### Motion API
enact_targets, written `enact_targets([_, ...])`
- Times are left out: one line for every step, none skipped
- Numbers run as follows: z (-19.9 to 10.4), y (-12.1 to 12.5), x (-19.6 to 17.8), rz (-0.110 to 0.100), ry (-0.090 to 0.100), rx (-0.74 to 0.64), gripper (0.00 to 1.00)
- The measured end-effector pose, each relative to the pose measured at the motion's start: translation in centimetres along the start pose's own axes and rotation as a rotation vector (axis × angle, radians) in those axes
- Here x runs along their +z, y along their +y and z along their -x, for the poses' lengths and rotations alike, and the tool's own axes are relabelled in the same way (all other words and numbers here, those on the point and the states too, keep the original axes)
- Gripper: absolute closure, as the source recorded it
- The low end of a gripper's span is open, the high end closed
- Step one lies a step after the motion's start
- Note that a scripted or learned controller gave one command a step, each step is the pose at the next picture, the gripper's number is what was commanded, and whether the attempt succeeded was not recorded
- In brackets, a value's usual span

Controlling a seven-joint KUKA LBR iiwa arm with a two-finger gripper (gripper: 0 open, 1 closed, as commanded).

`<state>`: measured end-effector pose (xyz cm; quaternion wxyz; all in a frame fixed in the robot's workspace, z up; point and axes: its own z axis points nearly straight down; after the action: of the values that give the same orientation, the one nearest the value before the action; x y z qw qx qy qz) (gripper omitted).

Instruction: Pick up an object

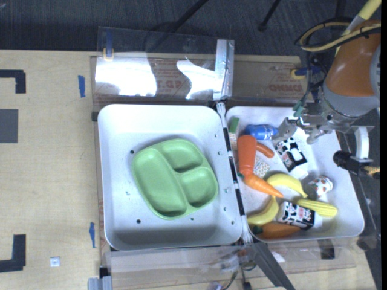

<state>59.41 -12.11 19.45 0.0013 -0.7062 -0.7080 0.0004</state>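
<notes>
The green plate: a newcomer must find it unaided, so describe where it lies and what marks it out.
Of the two white bins, take the left bin. The green plate lies alone in its middle, tilted. It is a pale green divided plate with three compartments, while the toy food is piled in the right bin.

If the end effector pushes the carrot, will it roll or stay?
The carrot looks round and tapered, so it would probably roll in a curve. A banana and other toys touch it, so they would likely block it or shift too.
</notes>
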Motion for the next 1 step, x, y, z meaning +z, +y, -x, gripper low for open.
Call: enact_targets([5.64,-2.69,10.36,0.003,-0.001,0.01,0.0])
